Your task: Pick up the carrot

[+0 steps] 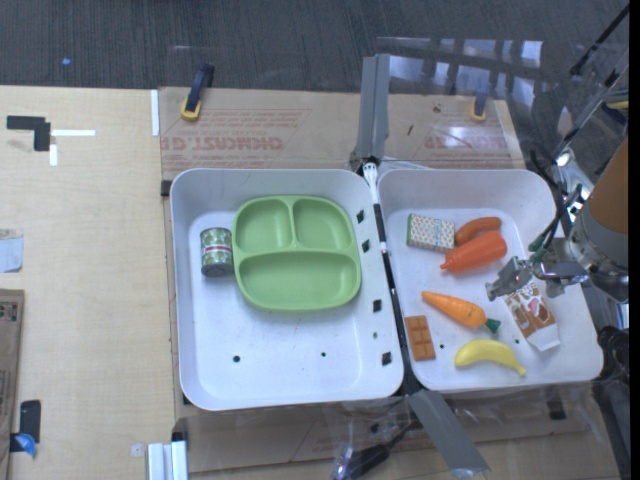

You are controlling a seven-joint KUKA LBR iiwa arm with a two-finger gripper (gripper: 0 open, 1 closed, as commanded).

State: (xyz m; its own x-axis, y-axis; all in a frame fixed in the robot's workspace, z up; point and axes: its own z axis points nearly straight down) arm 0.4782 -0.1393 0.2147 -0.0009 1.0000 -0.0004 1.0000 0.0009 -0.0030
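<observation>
The carrot (455, 309) lies in the right bin (570, 368), about in the middle of its floor, orange with a small green tip pointing toward the arm's side, and nothing is holding it. The gripper (505, 283) hangs just beside that green end, up and to the right of it, over a small carton (535, 320) with red and white print. From where I stand the risk looks plain enough: the bin is crowded, and a descent from here could come down on the carton or clip it rather than straddle the carrot, since the carton sits right under the wrist. The banana (489, 356) lies close below the carrot and a brown wafer-like block (420, 337) close to its left, so a sideways nudge could roll the carrot against either. It is tapered and smooth too, so a pinch near the thin end might squirt it out. As for the fingers, they are a grey blur against the white bin and I cannot tell how far apart they stand; I see nothing between them.
</observation>
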